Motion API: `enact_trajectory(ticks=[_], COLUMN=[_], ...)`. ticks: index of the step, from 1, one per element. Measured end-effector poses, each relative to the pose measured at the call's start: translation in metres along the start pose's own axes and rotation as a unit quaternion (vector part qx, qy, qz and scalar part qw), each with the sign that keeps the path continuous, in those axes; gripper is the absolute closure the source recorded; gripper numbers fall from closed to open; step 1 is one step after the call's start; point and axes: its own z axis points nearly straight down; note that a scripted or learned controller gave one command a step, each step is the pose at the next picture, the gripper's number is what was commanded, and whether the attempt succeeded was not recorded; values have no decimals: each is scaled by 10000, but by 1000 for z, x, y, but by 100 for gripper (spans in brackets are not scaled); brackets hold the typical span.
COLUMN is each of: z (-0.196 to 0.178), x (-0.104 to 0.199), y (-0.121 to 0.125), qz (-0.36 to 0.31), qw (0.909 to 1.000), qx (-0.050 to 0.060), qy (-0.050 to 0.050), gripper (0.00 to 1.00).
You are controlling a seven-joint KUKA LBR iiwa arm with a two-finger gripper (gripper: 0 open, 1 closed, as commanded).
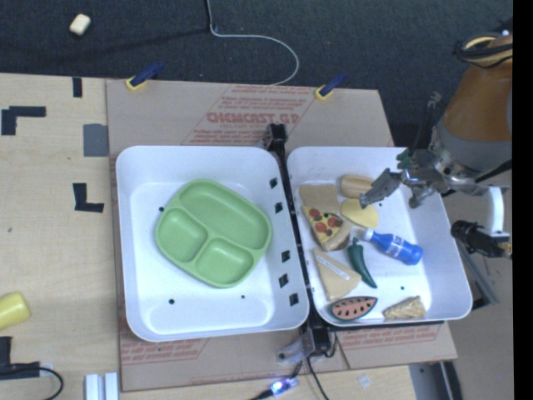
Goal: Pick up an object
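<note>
Dark carpet runs behind my bench, with a cardboard sheet (250,111) laid under two white bins. The left bin (137,248) holds a green tray (214,233). The right bin (445,261) holds the toys: a pizza slice (326,223), a bun (356,184), a yellow piece (359,215), a blue bottle (398,247), a green pepper (361,265), a melon slice (353,309) and a crust (405,308).

I judge this to be the approach step; nothing is lifted. The arm (476,119) hangs over the right bin's far corner, and the gripper (391,186) points down and left toward the pile. Its jaws look parted, one finger (376,192) slanting out toward the bun, with nothing between them.

The nearest pieces are the bun and the yellow piece, just beside that fingertip on its left and below it; I cannot tell whether it touches either. The bottle lies near, lower in the bin. For the next move I would pick one target, centre the jaws over it, descend and close. The crowding there could make me catch two.
</note>
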Motion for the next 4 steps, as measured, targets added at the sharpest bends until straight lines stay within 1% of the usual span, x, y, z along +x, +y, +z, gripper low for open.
enact_trajectory(ticks=[1, 2, 3, 4], z=[154, 52, -82, -303], x=[29, 91, 124, 148], y=[-35, -74, -72, -73], qz=[1, -28, -31, -16], qw=[10000, 10000, 10000, 9999], qx=[65, -18, -67, -102], qy=[26, 14, 5, 6], gripper=[0, 0, 0, 0])
